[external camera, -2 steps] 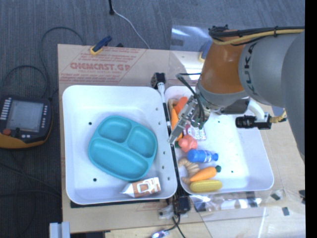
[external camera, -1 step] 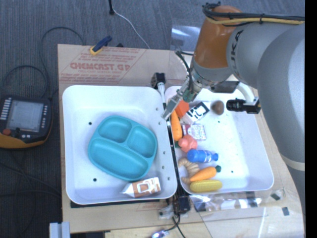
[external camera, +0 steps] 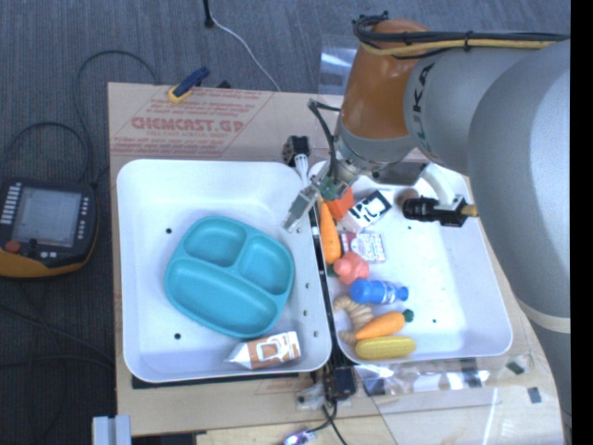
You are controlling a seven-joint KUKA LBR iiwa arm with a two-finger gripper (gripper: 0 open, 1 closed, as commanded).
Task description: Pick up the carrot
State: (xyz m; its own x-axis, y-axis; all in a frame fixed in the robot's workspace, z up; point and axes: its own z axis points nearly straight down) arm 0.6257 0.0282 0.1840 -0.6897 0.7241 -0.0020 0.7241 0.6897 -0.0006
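Carrot first: a slim orange plastic carrot (external camera: 328, 235) lies in the right-hand white bin (external camera: 463, 286), hard against the divider between the two bins, its long axis running up and down the view, roughly along that divider. Its upper end sits directly under the grey two-finger gripper (external camera: 320, 196), which hangs at the bin's top-left corner below the orange-banded wrist. From where I stand the carrot's top seems to be at or between the metal fingers, but the wrist and shadow muddle it, so I cannot tell whether they are spread or closed, or whether they have any grip.

A second, stubbier orange carrot (external camera: 381, 324) lies near the bin's front edge, tilted, tucked between a blue bottle (external camera: 377, 292) above and a yellow banana (external camera: 384, 347) below, well apart from the gripper.

My reading is that the slim one is the target. It extends away from the gripper toward the front of the bench, so a grasp across its narrow width, close to the wall, is what the next move depends on.

A teal divided plate (external camera: 230, 274) sits in the left bin.
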